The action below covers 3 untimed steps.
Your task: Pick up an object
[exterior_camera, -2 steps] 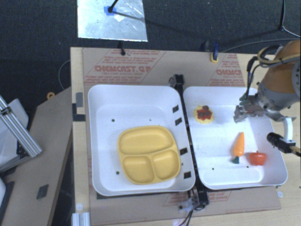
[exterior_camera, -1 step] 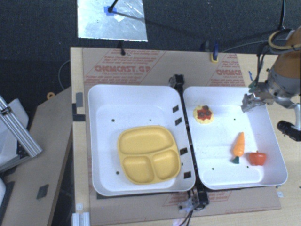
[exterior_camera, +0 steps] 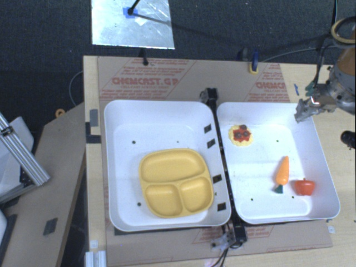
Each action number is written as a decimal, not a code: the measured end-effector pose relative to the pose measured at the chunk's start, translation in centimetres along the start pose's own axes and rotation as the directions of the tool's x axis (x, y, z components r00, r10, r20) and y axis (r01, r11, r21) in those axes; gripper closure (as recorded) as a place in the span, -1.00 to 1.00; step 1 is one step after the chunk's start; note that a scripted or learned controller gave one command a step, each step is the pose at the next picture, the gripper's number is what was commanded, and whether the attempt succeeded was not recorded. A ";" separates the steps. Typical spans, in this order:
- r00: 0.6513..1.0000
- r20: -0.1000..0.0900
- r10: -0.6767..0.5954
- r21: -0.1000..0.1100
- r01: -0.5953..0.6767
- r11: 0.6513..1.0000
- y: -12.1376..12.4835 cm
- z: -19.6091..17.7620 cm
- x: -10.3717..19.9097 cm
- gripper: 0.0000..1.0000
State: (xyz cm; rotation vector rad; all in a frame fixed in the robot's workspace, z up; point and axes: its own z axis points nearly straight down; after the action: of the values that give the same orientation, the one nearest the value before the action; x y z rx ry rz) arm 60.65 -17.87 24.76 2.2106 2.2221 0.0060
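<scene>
The right bin (exterior_camera: 317, 149) holds three small toy foods. A little pizza (exterior_camera: 241, 134) with red topping lies near its back left corner. An orange carrot (exterior_camera: 282, 172) with a green tip lies toward the front right, and a red tomato (exterior_camera: 303, 187) sits just right of it. My gripper (exterior_camera: 305, 111) hangs over the right bin's back right rim, well above and behind the carrot and tomato, with nothing seen in it.
The left bin (exterior_camera: 119, 149) holds a yellow divided plate (exterior_camera: 176, 181). A black clip strip (exterior_camera: 216, 143) runs between the two bins. A foil sheet (exterior_camera: 131, 15) lies beyond the bench, and cables (exterior_camera: 289, 52) trail at the back right.
</scene>
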 end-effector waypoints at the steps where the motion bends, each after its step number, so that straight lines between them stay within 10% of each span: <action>1: 1.000 -0.003 -0.005 0.005 0.005 1.000 -0.4 -0.7 4.9 1.00; 3: 1.000 -0.004 -0.004 0.008 0.004 1.000 -3.3 -1.2 14.5 1.00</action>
State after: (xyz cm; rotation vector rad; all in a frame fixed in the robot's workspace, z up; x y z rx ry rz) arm 57.29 -3.44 25.95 2.2121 2.2321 0.0020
